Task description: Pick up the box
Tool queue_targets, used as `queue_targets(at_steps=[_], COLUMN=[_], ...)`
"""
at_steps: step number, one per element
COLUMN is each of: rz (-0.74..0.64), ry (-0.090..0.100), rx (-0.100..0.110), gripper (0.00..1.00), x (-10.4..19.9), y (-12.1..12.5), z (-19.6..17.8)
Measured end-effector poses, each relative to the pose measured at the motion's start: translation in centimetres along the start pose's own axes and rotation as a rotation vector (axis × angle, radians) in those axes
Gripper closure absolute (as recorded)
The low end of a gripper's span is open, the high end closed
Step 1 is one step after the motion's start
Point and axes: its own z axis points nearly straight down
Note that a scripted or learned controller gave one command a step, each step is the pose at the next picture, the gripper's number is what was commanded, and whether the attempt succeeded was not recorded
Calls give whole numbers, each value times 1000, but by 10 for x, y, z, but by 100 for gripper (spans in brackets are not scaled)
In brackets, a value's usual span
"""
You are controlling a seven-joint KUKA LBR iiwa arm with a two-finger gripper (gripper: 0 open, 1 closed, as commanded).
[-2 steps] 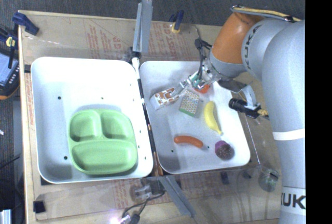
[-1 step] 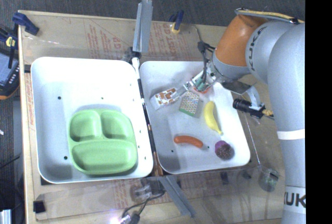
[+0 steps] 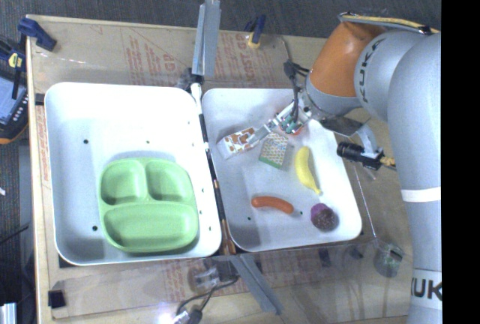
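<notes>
- Toward the right bin's (image 3: 225, 101) far side, the box (image 3: 241, 140) was seen lying flat, beside the gripper (image 3: 287, 120).
- Finger spread could not be told.
- It was judged light, stiff cardboard, best gripped across its narrow width.

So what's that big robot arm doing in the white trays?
The grey and orange arm reaches into the right bin, with its end effector low by a small box and a white packet. It is meant to pick up the box, which lies on the bin floor. A banana, a sausage and a purple fruit lie nearby. The left bin holds a green divided plate.
</notes>
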Motion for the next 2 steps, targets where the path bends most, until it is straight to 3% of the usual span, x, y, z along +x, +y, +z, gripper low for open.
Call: queue_targets(at_steps=[1, 2], rz=[-73, -78], ry=[3, 1], rx=[3, 1], gripper=[0, 100], x=[-2, -1], y=[-4, -2], z=[0, -11])
